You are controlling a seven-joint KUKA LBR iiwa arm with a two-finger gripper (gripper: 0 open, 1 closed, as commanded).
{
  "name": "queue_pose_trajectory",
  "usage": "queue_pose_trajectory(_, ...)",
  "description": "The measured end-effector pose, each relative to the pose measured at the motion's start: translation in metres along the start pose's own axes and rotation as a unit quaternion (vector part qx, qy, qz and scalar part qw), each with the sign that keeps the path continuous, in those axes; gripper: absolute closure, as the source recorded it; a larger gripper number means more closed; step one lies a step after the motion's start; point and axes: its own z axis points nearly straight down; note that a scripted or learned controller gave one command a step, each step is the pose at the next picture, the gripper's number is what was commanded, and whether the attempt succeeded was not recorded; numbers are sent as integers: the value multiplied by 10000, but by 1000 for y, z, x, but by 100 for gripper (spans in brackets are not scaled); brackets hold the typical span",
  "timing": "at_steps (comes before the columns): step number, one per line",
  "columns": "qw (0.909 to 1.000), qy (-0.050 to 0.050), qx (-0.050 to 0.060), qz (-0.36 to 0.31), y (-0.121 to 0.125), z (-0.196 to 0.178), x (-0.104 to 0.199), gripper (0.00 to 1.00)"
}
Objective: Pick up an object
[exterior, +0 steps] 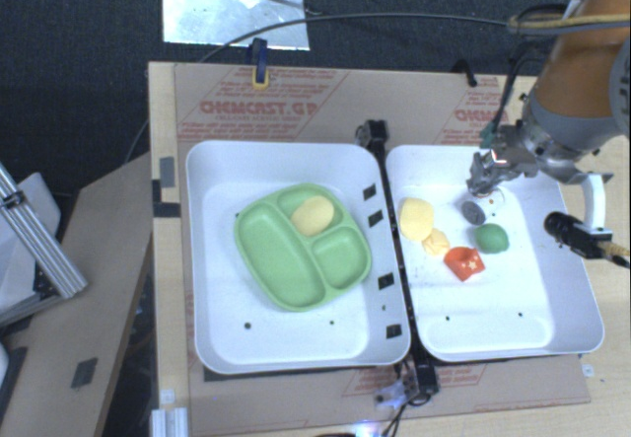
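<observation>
Gripper (483, 179) sits over the far part of the right bin (552, 327), hanging off the grey arm w/ orange band (582, 50) that comes in from the right. Whether it is apart or together: cannot tell, tip is too small and blurred. Nothing visibly clamped.

Items in right bin, relative to gripper:
- Small grey object (474, 212): directly below the tip in frame, just beside it; contact not confirmed.
- Green round object (493, 238): near, a bit further toward the camera and slightly right.
- Red object (464, 262): further toward the camera, next to the green one.
- Large yellow object (416, 217): left of the gripper, near the bin's inner wall.
- Small yellow object (436, 244): just below the large yellow one in frame, touching or nearly so.

All 5 lie on the bin floor.

Left bin (227, 327), well left of the gripper: green divided tray (286, 272) w/ 3 compartments, tilted in plan. Yellow rounded item (315, 216) rests in the tray's far small compartment.

Black fitting (577, 233) on a white bracket sits right of the gripper, over the right bin's edge.
</observation>
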Motion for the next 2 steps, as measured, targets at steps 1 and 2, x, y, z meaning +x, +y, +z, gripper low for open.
queue_pose_trajectory(1, 10000, 2, -6, 1, 11, -6, 49, 100)
queue_pose_trajectory(2, 10000, 2, -3, 2, 17, -8, 98, 100)
